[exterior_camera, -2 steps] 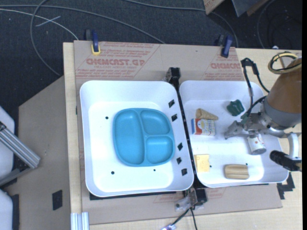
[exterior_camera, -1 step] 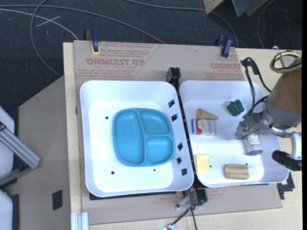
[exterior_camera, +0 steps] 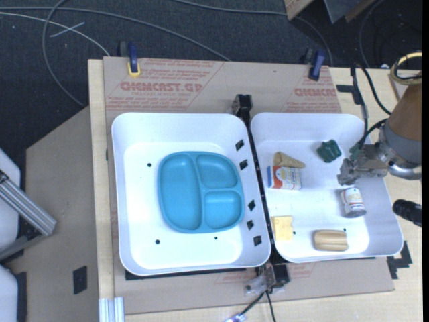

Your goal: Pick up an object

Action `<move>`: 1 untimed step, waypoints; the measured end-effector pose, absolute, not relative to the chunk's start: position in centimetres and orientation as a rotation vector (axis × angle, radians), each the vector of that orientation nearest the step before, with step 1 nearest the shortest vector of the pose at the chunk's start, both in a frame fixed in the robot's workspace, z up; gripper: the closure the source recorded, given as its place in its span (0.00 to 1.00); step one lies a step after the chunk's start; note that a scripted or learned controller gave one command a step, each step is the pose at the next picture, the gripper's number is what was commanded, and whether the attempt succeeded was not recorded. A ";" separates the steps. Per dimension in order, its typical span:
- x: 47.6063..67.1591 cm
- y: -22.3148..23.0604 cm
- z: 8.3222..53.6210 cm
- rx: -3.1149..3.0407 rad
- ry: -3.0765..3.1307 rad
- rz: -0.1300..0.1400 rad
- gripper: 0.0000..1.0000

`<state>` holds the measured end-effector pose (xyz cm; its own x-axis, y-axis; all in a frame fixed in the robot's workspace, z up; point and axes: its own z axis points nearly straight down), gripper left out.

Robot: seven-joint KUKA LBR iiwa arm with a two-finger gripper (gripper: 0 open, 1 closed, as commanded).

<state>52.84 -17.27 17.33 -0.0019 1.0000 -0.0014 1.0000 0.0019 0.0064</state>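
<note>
In the right bin (exterior_camera: 322, 123), a tan bread roll (exterior_camera: 330, 240) lies at 6 o'clock with a yellow block (exterior_camera: 282, 227) at 7. A small can (exterior_camera: 353, 202) sits near 4, just below the gripper (exterior_camera: 350, 173) at 3; its grip cannot be told. A red-and-white packet (exterior_camera: 286, 178) and tan wedge (exterior_camera: 287, 159) sit at 9, a green object (exterior_camera: 329, 150) at 1. The left bin (exterior_camera: 127, 180) holds a blue divided plate (exterior_camera: 200, 191)

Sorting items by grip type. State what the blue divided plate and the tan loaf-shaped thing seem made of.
Blue divided plate: likely moulded plastic, with a smooth, slightly glossy, uniform colour and soft rounded compartment rims. Tan loaf-shaped thing: possibly a plastic or foam toy bread, matte and evenly coloured; the view leaves it open.
</note>
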 end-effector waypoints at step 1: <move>53.0 -17.3 22.8 2.215 2.218 0.006 1.00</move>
